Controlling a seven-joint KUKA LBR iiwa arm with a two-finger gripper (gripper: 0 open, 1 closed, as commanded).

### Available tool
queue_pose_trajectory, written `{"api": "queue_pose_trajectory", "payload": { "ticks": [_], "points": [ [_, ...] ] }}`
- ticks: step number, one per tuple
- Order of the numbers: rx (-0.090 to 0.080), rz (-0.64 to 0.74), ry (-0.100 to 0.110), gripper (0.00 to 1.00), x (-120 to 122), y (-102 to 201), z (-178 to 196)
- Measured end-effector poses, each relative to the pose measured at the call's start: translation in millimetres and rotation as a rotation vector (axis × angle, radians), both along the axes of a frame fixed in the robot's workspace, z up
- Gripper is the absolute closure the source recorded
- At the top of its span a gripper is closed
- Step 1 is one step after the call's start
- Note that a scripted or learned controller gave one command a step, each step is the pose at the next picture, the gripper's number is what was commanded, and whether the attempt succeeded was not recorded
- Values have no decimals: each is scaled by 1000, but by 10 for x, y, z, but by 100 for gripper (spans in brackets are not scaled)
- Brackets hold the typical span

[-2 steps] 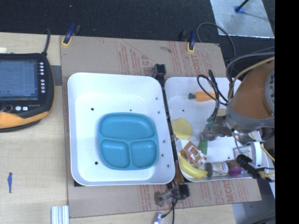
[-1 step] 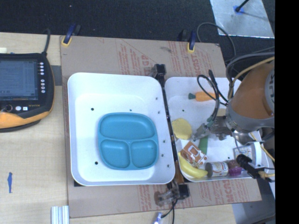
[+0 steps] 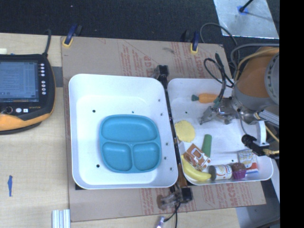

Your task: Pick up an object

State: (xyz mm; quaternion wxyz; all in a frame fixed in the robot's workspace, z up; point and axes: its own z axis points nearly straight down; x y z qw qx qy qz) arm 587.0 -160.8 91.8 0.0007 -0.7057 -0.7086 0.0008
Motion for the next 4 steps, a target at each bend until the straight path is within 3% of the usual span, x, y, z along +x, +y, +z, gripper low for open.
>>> {"api": "queue_pose_trajectory", "payload": {
  "ticks": [1, 2, 3, 4],
  "points": [
    [1, 0, -1, 0, 640, 80, 6],
    [-1, -1, -3, 0, 644, -286, 1543],
    [1, 0, 4, 0, 509, -277, 434],
    [0, 1, 4, 0, -214, -190, -11]
  ]
}}
